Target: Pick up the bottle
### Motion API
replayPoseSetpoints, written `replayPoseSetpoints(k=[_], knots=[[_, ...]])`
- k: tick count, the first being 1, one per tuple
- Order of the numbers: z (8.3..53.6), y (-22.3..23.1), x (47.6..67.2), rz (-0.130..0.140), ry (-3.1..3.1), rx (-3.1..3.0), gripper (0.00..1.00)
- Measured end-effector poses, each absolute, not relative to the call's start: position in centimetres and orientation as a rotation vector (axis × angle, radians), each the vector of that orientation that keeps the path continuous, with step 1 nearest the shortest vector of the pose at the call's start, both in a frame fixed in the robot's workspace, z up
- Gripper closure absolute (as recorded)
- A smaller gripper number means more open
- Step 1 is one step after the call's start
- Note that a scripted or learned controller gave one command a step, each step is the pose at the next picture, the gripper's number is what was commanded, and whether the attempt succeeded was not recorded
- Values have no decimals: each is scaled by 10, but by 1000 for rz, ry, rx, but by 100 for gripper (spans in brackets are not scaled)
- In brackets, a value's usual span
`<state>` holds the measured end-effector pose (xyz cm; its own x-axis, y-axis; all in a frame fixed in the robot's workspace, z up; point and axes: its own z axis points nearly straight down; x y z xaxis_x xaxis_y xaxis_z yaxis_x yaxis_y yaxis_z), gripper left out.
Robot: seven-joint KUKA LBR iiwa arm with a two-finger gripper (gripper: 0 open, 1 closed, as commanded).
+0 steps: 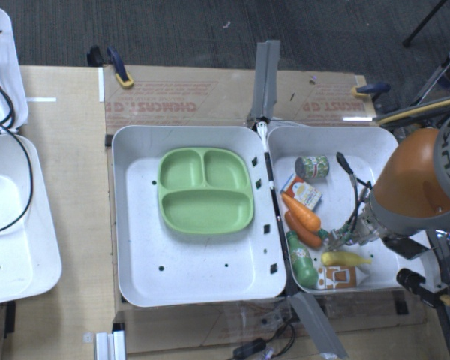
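Note:
The bottle [301, 259] is green with a label and lies along the left wall of the right bin [375, 137], near its front corner. My gripper [343, 236] is low inside that bin, to the right of the bottle and a little farther back, just above a yellow banana [346, 259]. Nothing shows in its grasp. The grey arm with its orange band [416, 182] reaches in from the right and hides the bin's right side.
Two carrots [303, 216] lie just behind the bottle, with a small carton [304, 193] and a green can [312, 167] farther back. An orange-and-white carton [337, 277] rests at the front wall. The left bin [135, 268] holds a green divided plate [206, 190].

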<state>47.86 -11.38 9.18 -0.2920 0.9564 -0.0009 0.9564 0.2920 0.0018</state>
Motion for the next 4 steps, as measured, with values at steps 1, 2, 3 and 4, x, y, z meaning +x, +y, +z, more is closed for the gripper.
replayPoseSetpoints(k=[1,2,3,4], knots=[[91,-198,490,-2,2577,1798,100],[92,-156,479,1,2499,1900,100],[106,-159,478,-1,2654,1679,100],[93,-146,479,1,2706,1583,100]])
